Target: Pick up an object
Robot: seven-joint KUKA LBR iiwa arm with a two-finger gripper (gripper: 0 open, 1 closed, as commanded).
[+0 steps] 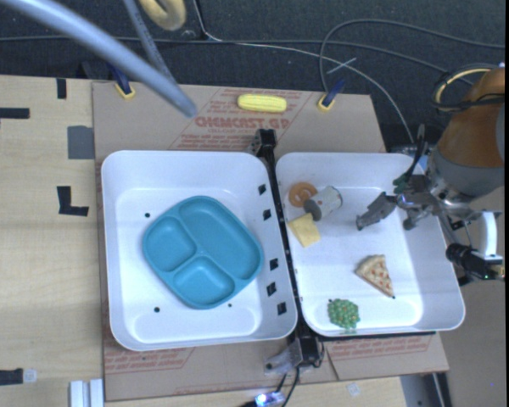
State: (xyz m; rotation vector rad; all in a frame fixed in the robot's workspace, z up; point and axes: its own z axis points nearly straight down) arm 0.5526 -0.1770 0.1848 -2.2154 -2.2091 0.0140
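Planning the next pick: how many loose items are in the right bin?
4. An orange round piece with a grey cylinder and a yellow block near the divider, a pizza slice mid-bin, a green broccoli at the front rim.

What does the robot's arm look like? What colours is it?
The arm is chunky and rounded, grey with a shiny orange band above the wrist. Thin black cables curl around it. At its end sits the tool, dark grey metal with thin fingers, plus some black and white parts beside it.
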